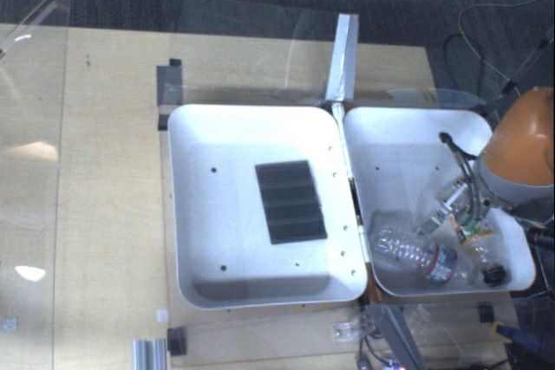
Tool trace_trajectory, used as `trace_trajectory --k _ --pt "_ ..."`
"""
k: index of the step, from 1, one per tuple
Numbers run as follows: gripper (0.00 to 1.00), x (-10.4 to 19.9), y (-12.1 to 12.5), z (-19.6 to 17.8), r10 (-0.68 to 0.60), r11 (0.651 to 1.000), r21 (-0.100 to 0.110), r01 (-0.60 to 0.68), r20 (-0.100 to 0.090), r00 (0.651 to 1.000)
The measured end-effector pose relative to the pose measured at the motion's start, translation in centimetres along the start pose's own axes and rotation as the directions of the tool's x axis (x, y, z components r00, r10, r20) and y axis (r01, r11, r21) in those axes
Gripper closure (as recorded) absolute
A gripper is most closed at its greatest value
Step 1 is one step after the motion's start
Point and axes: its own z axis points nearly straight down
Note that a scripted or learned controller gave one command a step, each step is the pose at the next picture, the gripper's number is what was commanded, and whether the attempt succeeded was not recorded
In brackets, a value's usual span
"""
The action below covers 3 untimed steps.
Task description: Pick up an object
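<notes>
A dark ribbed rectangular pad (290,202) lies flat in the middle of the left bin (199,186). In the right bin (390,152), a clear plastic bottle (401,248) lies on its side near the front, with a small blue and red item (440,265) at its right end. A small black piece (494,275) sits in the front right corner. My gripper (453,210) hangs low over the right bin, just right of and above the bottle, beside a small green and orange item (473,228). I see nothing clearly held.
The arm's orange band (525,143) and grey wrist cover the right bin's right side. A metal post (342,56) stands behind the seam between the bins. Cables (486,30) run at the back right. Bare wooden bench (87,186) lies to the left.
</notes>
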Motion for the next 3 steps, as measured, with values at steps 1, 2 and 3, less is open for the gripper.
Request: trace_trajectory --k 1,2,3 --pt "0.00 -4.2 0.1 -1.4 0.117 0.993 0.006 -0.117 -0.011 0.993" --pt "0.00 -4.2 0.1 -1.4 0.118 0.993 0.006 -0.118 -0.011 0.993" --pt "0.00 -1.2 1.3 -8.8 0.098 0.995 0.005 -0.098 -0.011 0.995"
